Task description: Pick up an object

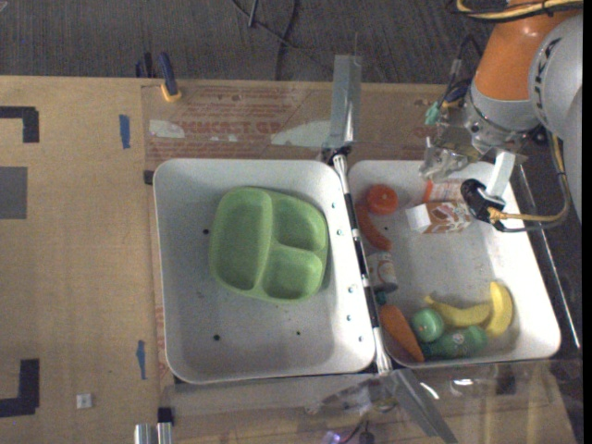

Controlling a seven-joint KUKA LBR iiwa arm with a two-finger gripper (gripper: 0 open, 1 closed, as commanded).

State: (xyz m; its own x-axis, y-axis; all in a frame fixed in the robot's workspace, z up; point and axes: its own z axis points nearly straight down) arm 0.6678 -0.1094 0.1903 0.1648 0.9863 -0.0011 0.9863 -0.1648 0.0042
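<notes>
My gripper (445, 163) hangs over the far edge of the right bin (527, 276), under the orange wrist band. Just in front of and below it is a small white and brown carton (444, 215), tilted, close to the gripper's tip; I cannot tell whether they touch. An orange-red round item (380, 198) and a red curved piece (374, 232) lie by the bin's left wall. Further forward are a small can (382, 272), a carrot (401, 332), a green bottle (446, 334) and two bananas (479, 310).
The left bin (185, 322) holds a green divided plate (270, 243). A metal post (344, 100) rises behind the seam between the bins. A black and yellow cable (504, 213) trails from the wrist over the right bin's far side.
</notes>
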